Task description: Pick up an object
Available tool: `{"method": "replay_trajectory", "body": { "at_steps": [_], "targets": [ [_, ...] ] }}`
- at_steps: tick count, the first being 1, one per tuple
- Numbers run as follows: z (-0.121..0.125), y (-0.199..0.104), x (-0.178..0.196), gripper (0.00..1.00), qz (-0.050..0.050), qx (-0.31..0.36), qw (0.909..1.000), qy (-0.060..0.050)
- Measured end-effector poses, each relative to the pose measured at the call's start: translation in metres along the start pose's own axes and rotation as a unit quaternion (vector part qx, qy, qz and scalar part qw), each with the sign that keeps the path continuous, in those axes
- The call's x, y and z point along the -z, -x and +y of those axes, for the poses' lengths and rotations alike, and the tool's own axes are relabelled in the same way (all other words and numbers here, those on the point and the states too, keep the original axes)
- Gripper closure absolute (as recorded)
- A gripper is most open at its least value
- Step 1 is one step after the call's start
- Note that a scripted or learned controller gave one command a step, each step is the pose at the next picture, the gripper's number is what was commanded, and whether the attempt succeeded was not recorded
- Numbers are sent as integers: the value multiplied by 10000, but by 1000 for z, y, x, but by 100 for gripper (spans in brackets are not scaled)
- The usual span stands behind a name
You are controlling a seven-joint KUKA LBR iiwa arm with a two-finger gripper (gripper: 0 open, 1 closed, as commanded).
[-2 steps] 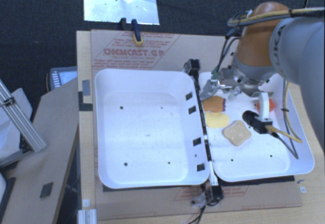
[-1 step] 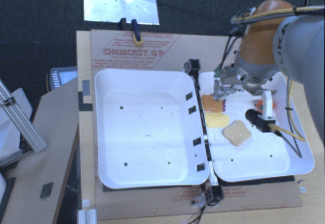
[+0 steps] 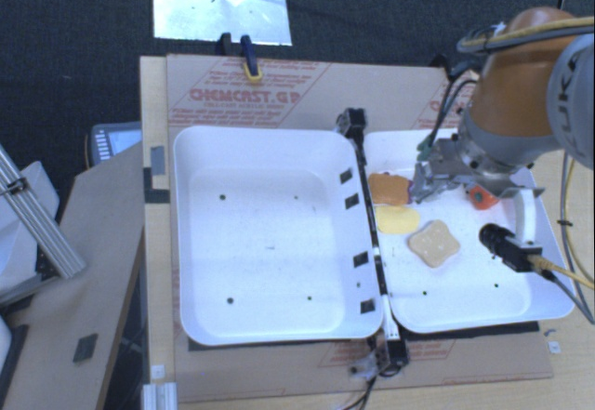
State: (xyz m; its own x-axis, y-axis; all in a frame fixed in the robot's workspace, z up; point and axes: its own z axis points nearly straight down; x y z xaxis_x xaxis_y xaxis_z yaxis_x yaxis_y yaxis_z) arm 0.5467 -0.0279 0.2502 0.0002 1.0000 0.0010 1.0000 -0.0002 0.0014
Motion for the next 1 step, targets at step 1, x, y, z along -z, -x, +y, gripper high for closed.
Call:
{"method": "replay_trajectory", "body": {
  "at_steps": [1],
  "targets": [
    [33,-63,137,100,9,61,9999,87]
  ]
}}
